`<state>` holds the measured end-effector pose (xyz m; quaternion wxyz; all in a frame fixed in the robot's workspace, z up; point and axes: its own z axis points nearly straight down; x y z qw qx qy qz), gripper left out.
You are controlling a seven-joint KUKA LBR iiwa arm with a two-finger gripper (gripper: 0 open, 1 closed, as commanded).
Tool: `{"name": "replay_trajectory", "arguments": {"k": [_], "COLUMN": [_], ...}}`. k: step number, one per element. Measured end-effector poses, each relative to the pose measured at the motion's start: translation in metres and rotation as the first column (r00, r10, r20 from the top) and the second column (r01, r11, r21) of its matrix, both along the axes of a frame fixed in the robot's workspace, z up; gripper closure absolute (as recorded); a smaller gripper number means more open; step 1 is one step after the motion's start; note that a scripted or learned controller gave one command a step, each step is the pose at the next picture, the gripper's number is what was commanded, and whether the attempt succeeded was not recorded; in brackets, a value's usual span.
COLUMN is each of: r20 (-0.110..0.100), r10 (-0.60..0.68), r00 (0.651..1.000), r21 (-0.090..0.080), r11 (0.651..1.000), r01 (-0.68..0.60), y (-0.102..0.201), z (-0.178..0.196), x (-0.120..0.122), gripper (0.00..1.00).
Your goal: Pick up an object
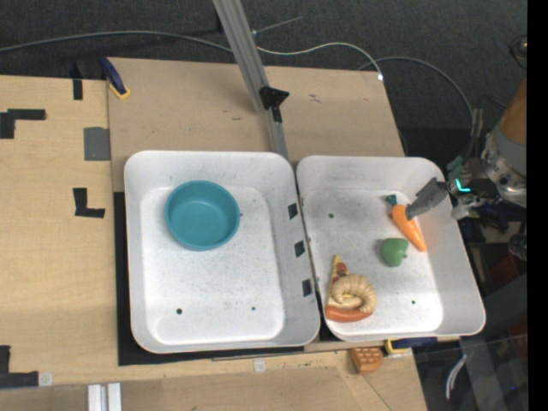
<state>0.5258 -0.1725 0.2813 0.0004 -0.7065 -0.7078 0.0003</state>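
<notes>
Two white bins sit side by side on the bench. The left bin (154,315) holds a teal bowl (202,215) standing upright toward its far left part. The right bin (454,311) holds three toy foods. A carrot (408,227), orange with a green tip, lies slantwise near the bin's right side. Just beside it, toward the near edge, lies a small green piece (394,252), rounded, too small for me to name more exactly. Further toward the near left corner of the same bin lies a hot dog (350,295), a pale curled shape on a reddish base with a yellow bit at its far end.

The arm comes in from the right, and the gripper (426,199) hangs at the right bin's far right edge. One dark grey finger (425,199) slants down toward the carrot's green end, its tip close to it or touching; I cannot tell which. How far the fingers stand apart I cannot tell. Nothing shows between them.

A grey metal pole (244,50) slants across the bench behind the bins, and cables (342,51) run over the dark floor.
</notes>
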Motion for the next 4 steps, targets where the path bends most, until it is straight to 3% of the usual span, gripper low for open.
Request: {"name": "replay_trajectory", "arguments": {"k": [2,3,4], "r20": [-0.006,-0.006,-0.003], "r10": [-0.001,0.0,0.001], "r00": [1.0,1.0,1.0], "r21": [0.001,0.001,0.001], "r11": [1.0,1.0,1.0], "r01": [0.001,0.0,-0.001], "y": [0.009,0.01,0.01], "z": [-0.105,-0.159,-0.146], "x": [-0.015,-0.006,-0.005], "gripper": [0.0,0.0,1.0]}}
